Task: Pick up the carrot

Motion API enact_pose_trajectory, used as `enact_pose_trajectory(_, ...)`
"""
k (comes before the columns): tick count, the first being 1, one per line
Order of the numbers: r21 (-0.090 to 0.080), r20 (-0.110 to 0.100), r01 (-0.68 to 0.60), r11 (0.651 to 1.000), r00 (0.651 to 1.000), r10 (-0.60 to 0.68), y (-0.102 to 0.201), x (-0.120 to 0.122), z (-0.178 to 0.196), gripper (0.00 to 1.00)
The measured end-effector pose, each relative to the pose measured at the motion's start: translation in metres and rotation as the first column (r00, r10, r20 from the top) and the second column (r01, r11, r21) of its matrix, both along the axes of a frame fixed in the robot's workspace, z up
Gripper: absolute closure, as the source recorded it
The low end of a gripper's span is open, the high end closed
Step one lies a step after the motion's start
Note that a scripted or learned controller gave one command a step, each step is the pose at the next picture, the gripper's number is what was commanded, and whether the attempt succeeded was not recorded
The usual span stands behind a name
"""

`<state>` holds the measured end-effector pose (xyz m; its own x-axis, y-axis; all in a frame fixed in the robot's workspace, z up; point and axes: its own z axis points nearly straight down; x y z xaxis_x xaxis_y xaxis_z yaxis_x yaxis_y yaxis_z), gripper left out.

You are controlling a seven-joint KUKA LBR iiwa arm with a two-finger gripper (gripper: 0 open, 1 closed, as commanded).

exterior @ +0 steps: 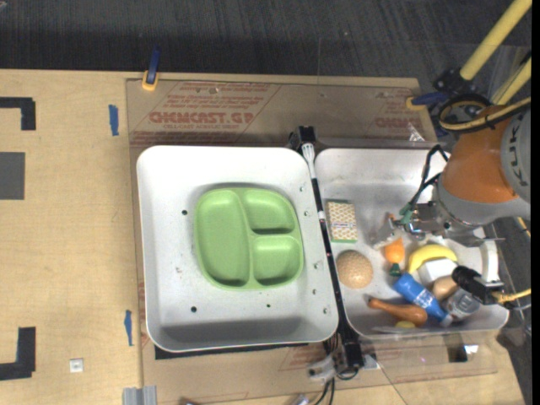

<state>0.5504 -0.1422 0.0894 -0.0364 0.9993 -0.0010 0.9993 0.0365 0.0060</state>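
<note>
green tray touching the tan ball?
Apart. The camera view shows the green tray in the left bin and the tan ball in the right bin, the bin walls between them.

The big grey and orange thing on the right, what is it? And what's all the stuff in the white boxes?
That is a robot arm. It reaches in from the right, and at its end is a gripper, a hand with two fingers for picking things up. The picture comes from one camera fixed above the bench, looking down at a slant.

On the bench sit two white bins side by side. The left bin holds a green plate with three sections. The right bin holds a jumble of toy food: a carrot lying near the front, a banana, a blue bottle, a round tan ball and a small patterned block.

The gripper hangs over the pile in the right bin. The picture is too unclear there to tell what its fingers are doing, and the carrot lies apart from it, not yet picked up.
</note>
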Motion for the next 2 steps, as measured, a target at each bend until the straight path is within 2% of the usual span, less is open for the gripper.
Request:
enact_pose_trajectory(1,-0.010,0.014,0.004,1.000,1.000,-0.003,-0.004,0.003,0.012,1.00)
enact_pose_trajectory(2,0.004,0.003,0.066,0.998,0.998,-0.066,0.090,0.053,0.125,1.00)
